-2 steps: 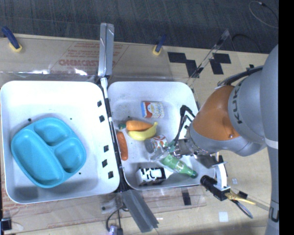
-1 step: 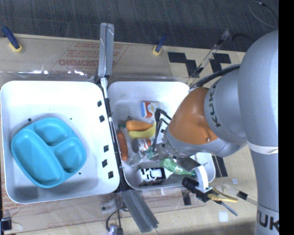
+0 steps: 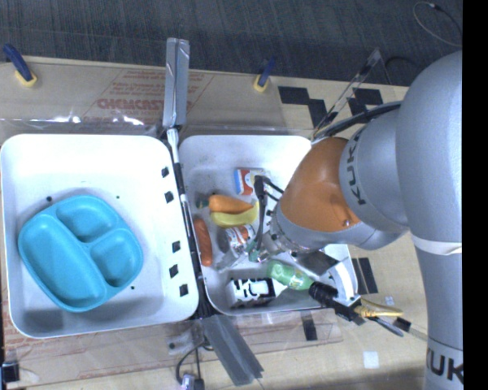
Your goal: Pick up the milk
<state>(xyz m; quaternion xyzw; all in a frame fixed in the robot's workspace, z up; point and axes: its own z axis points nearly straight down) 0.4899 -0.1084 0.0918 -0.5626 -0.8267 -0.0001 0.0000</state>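
Right bin (image 3: 197, 149) crowded, milk (image 3: 246, 182) near back wall

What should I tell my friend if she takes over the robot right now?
Gripper: low in the right bin, among the toy food; I can't tell if it's open or shut.
Milk: I think it's the white carton at the bin's back, lying apart from the gripper.
Blue plate sits in the left bin.
Done: nothing lifted.
Left: grasp the milk and raise it.

A robotics lab — clamped cardboard-topped bench (image 3: 81, 88), two white bins (image 3: 32, 149), loose cables (image 3: 439, 10) on grey carpet.
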